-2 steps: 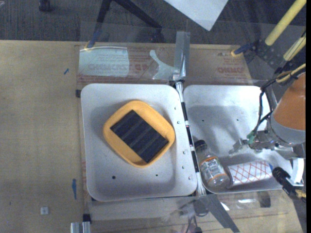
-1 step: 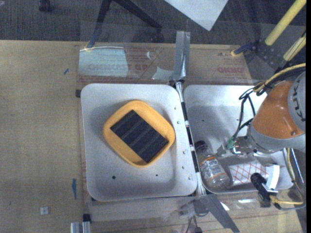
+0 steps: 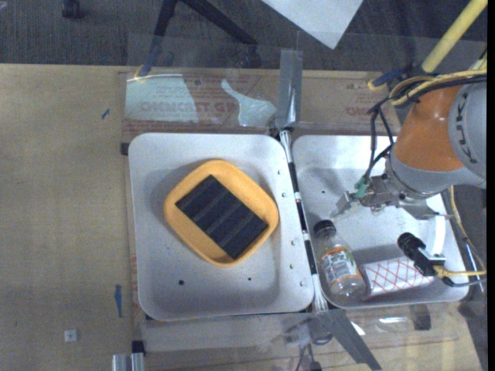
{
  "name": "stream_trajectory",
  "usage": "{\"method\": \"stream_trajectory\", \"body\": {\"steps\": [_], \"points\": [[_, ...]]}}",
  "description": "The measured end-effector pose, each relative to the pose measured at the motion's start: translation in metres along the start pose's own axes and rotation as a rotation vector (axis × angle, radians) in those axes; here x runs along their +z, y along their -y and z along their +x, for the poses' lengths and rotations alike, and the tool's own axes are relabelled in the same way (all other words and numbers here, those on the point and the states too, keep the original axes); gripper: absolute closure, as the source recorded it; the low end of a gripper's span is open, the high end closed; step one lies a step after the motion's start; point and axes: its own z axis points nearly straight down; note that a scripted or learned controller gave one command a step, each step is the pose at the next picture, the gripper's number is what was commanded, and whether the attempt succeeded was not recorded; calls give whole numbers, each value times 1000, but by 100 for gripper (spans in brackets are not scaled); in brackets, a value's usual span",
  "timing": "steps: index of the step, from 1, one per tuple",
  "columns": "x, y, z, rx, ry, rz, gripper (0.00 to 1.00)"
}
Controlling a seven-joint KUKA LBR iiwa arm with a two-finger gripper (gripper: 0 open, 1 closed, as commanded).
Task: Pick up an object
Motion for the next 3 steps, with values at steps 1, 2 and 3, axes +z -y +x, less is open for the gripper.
{"method": "stream_trajectory", "body": {"steps": [1, 2, 3], "points": [[2, 59, -22, 37, 2, -2, 0], [57, 68, -26, -46, 7, -11, 0], [58, 52, -19, 350, 3, -6, 0]]}}
